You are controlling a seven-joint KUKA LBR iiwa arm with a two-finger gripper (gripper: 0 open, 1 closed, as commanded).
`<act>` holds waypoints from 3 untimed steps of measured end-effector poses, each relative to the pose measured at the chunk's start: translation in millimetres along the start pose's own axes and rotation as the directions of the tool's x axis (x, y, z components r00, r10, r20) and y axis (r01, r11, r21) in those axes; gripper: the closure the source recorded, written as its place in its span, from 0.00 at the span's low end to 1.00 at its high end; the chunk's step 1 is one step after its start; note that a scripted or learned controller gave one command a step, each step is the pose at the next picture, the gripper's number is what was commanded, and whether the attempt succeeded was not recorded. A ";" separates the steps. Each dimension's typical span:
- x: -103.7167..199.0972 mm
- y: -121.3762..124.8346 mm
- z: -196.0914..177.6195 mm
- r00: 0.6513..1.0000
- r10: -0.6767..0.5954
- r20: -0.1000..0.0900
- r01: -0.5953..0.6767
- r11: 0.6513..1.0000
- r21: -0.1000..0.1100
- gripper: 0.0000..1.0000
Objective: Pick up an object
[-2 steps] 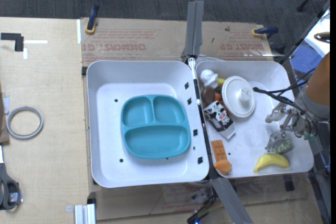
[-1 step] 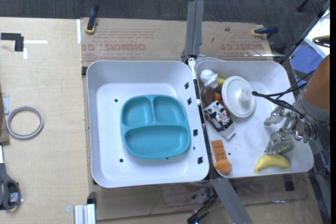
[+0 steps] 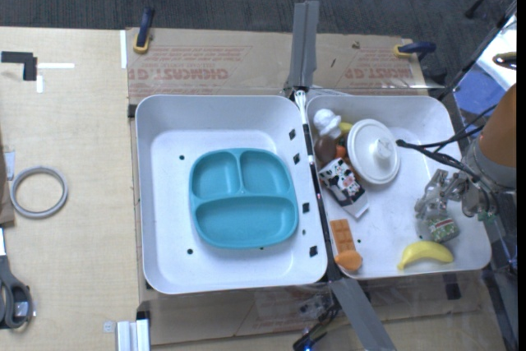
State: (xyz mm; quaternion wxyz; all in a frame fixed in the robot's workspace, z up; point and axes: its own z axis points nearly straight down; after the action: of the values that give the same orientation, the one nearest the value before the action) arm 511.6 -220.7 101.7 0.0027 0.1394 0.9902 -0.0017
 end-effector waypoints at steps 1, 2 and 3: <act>0.0 0.4 0.0 1.000 0.000 0.000 0.000 1.000 0.000 0.00; -1.5 0.3 -9.5 1.000 -0.001 0.004 0.001 1.000 0.001 1.00; -1.5 0.5 -9.5 1.000 -0.001 0.004 0.001 1.000 0.001 0.00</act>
State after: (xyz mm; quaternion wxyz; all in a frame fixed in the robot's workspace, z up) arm 513.1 -220.6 111.2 0.0045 0.1388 0.9903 -0.0024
